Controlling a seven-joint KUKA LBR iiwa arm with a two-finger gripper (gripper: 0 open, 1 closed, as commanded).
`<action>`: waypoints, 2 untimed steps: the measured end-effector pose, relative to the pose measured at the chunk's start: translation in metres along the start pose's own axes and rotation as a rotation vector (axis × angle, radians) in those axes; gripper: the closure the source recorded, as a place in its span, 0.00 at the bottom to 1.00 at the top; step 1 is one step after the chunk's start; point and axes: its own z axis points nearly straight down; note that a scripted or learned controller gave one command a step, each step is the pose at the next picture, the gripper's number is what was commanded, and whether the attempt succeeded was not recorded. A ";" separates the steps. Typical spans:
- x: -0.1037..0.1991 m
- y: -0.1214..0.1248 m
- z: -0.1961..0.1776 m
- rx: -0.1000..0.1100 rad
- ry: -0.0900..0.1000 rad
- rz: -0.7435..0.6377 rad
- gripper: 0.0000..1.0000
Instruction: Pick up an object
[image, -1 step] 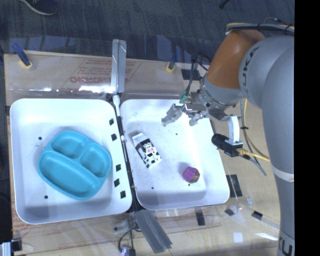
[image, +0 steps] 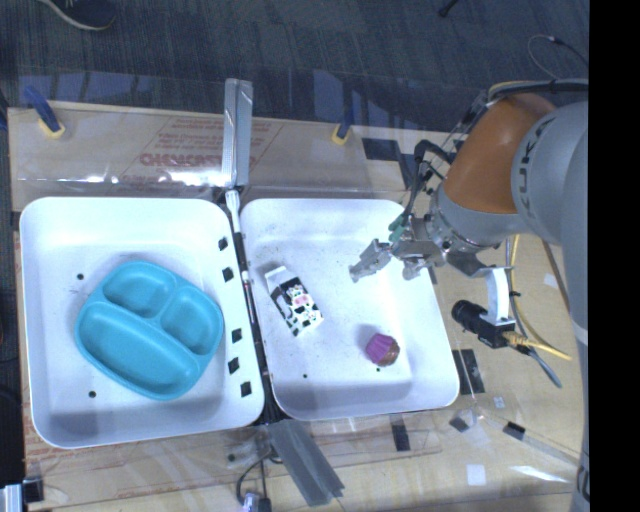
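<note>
So I'm looking at my arm (image: 545, 150) here: chunky grey casing, fat orange band (image: 495, 155) wrapping round just above the wrist. Thin black cables (image: 432, 165) are looping along it. The end effector (image: 385, 255) is showing pale grey metal, kinda small and bony-looking.

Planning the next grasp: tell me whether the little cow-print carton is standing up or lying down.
Lying down. The cow-print carton rests flat on its long side on the floor of the right bin, slanted, well apart from the purple object.

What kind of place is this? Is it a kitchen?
Probably a robot lab, not a kitchen: a grey arm reaches over two white bins on a taped bench, one holding a blue plate.
</note>
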 end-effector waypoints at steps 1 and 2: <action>-0.035 -0.049 0.113 -0.001 0.001 0.000 0.00; -0.034 -0.082 0.118 -0.001 0.002 -0.003 0.00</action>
